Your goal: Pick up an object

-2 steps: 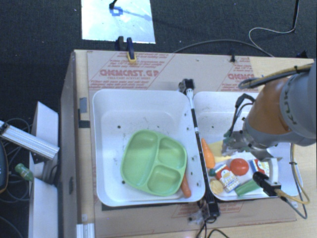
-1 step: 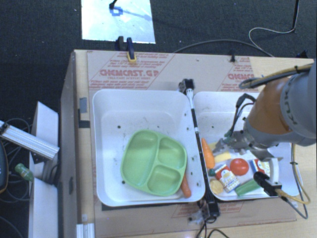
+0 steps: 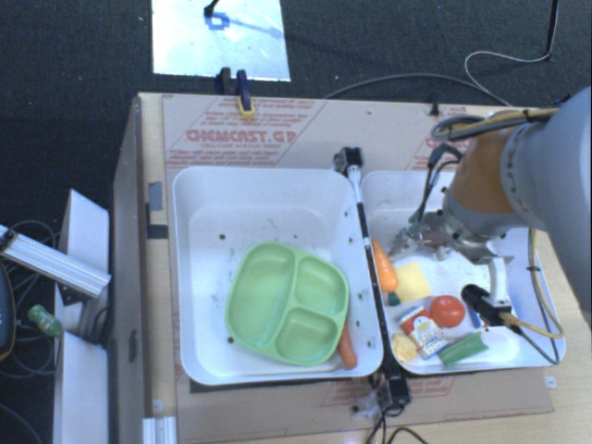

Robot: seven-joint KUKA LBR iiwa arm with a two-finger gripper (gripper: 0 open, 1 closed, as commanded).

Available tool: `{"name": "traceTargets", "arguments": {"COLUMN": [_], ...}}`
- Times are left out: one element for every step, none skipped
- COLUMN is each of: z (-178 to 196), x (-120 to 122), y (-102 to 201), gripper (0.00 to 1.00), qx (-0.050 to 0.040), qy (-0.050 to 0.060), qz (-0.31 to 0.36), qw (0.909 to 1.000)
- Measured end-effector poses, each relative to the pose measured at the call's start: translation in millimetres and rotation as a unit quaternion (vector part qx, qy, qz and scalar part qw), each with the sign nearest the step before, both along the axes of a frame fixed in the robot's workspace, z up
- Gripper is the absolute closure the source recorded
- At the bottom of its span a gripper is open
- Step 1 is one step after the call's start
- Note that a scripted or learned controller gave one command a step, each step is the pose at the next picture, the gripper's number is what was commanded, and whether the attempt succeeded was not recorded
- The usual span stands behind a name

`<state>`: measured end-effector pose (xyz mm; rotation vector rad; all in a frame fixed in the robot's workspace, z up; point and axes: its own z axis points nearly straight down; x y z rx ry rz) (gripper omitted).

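Nearest the camera, the right bin (image 3: 546, 359) holds a huddle of small things: a green block (image 3: 462, 349), a tomato (image 3: 447, 310), a yellow wedge (image 3: 413, 282) and a carrot (image 3: 384, 265), while the left bin (image 3: 190, 248) holds a green plate (image 3: 288, 302) with a second carrot (image 3: 346, 348) at its edge. Farther back, the gripper (image 3: 427, 236) hangs over the right bin just behind the yellow wedge, and I cannot tell how its jaws stand. This looks like the approach, with nothing gripped; next it should centre over one piece and descend.

The brown protective paper sheet (image 3: 277, 128) covering the bench top bears red print reading "CHEMCAST G.P"; the finer red lines around it are too small to read.
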<state>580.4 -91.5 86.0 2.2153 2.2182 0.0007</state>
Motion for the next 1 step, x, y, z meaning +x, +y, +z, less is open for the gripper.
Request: {"name": "traceTargets", "arguments": {"z": [1.0], "x": [-12.4], "y": [3.1], "gripper": [0.0], "qx": [-0.0033], "qy": [-0.003], "qz": [-0.002], "qw": [1.0]}}
